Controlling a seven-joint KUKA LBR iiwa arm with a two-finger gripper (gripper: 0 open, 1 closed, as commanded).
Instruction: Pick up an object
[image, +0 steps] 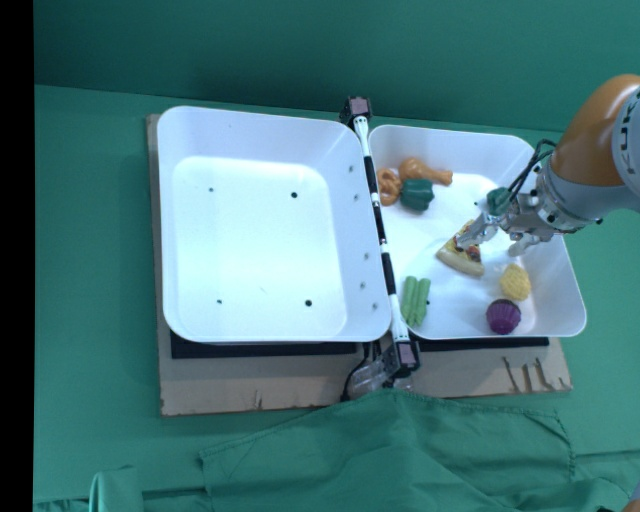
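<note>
gripper (487, 228) is down in the right bin (560, 300), right at the pizza slice (460, 255); honestly can't tell its grip

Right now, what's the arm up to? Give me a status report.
Gripper down in right bin, over pizza slice. Nothing visibly gripped. Yellow corn and purple toy close by.

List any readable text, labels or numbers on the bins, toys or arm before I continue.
None readable. The two shallow white plastic bins carry no print, the small toy foods are unmarked, and no lettering shows on the grey and orange arm.
</note>
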